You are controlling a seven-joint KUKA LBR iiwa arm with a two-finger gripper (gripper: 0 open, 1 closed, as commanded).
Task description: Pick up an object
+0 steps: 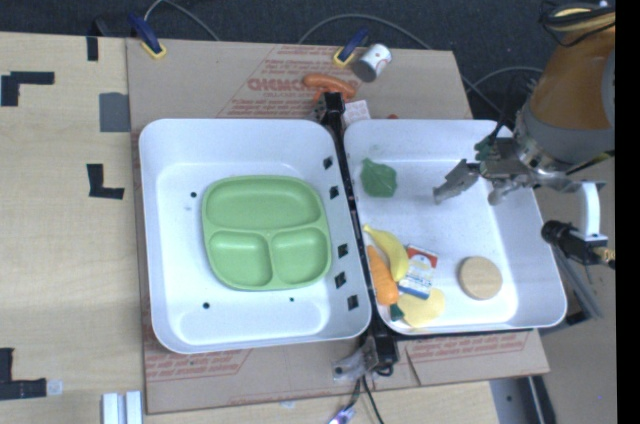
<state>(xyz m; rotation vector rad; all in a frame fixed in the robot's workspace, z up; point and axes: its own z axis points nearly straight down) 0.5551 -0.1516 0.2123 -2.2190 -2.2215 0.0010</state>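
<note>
2 shallow white plastic bins sit side by side on the counter (60,212). The left bin (165,147) carries 1 light green divided plate (267,231) with 3 compartments. The right bin (525,307) carries 1 dark green crumpled lump (378,178) near its upper left corner, 1 round tan disc (481,277) toward its lower right, and a heap against its lower left wall: 1 yellow banana-shaped piece (393,253), 1 orange carrot-shaped piece (382,279), 1 small white packet with red and blue print (417,278), and 1 pale yellow piece (425,306) partly buried beneath the packet, its shape hard to make out. The 1 gripper (478,182) hangs above the right bin's upper right area, its 2 fingers (453,181) spread apart with nothing between them, well apart from every object. The arm's upper part is cut off at the right.
</note>
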